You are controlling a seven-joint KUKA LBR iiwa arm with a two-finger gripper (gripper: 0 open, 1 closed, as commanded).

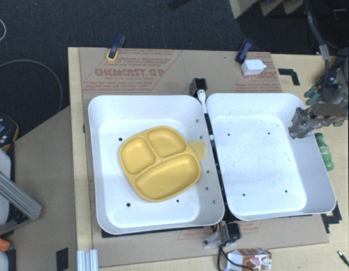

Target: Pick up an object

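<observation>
Item: yellow divided plate [159, 162], flat in left bin [101, 151]. Claw [298, 130] at right bin's [264, 202] far edge; its opening you cannot tell. Cross over; grip the plate's raised rim.

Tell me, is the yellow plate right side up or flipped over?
Right side up: the yellow plate lies flat in the left bin, its three hollow sections facing up.

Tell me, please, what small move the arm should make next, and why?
Probably swing left across the bins toward the yellow plate. The gripper hangs at the right bin's right rim, while the plate, the likeliest thing to pick, lies in the left bin. A green object lies just outside that rim.
</observation>
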